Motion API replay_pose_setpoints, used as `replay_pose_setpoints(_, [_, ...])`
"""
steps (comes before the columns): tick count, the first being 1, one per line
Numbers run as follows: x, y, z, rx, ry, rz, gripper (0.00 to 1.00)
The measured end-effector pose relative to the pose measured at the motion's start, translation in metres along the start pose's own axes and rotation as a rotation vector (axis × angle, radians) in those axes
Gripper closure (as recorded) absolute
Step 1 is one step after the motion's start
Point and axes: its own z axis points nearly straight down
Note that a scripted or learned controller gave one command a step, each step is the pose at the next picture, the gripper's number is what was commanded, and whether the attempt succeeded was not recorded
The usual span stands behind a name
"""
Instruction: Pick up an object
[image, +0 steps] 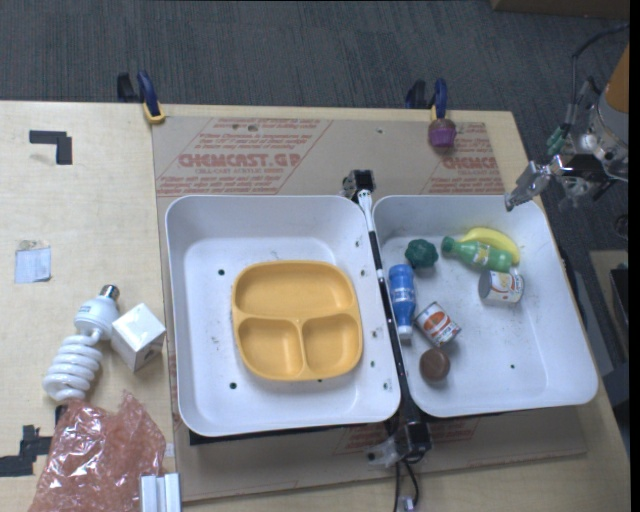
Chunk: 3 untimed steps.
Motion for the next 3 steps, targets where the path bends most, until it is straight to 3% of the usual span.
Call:
replay_pose_setpoints(1, [-0.018, 0.012, 0.121, 0.000, 0.000, -0.001, 0.00])
replay_pose_setpoints(2, [0.006, 0.001, 0.151, -0.020, -0.009, -0.001, 0.00])
replay_pose_setpoints(3, [0.008, 0.002, 0.142, -0.019, -0.003, -0.002, 1.00])
